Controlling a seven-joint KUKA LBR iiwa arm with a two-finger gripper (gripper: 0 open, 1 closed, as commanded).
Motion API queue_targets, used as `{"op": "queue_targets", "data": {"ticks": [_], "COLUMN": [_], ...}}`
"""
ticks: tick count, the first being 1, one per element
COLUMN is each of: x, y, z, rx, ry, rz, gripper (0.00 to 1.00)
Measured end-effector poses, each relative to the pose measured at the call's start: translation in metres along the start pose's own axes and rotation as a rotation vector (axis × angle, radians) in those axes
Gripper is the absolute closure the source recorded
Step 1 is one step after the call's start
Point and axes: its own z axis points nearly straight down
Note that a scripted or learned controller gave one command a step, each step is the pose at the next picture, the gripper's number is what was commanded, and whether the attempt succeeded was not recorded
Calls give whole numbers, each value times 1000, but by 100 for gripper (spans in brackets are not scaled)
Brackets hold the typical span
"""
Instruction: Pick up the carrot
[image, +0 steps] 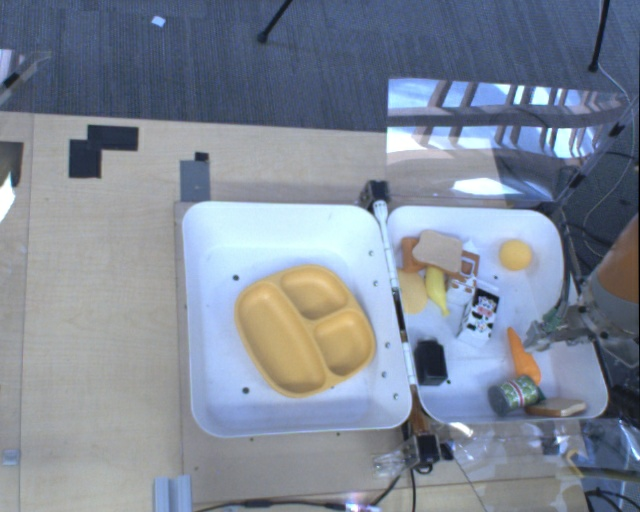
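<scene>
Toward the right bin's (545, 225) near right side, the carrot (523, 355) lies flat on the floor, not yet lifted. Just beside it the jaws of the gripper (553, 333) hang; whether they stand open cannot be told, and the grasp and lift look left to do

two white bins (205, 330) on the bench. one yellow divided tray (303, 328). one carrot (523, 355). one banana (437, 290). one yellow ball (516, 254). one green can (514, 394). one black block (431, 361). one small printed carton (481, 315).

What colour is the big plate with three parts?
The divided plate is yellow, seen clearly in the camera view, lying in the left bin.
</scene>
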Motion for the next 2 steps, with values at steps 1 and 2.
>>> {"op": "queue_targets", "data": {"ticks": [1, 2], "x": [72, 9], "y": [16, -1], "z": [32, -33], "rx": [-14, 0], "ry": [-4, -2], "rz": [-104, -610], "gripper": [100, 100]}}
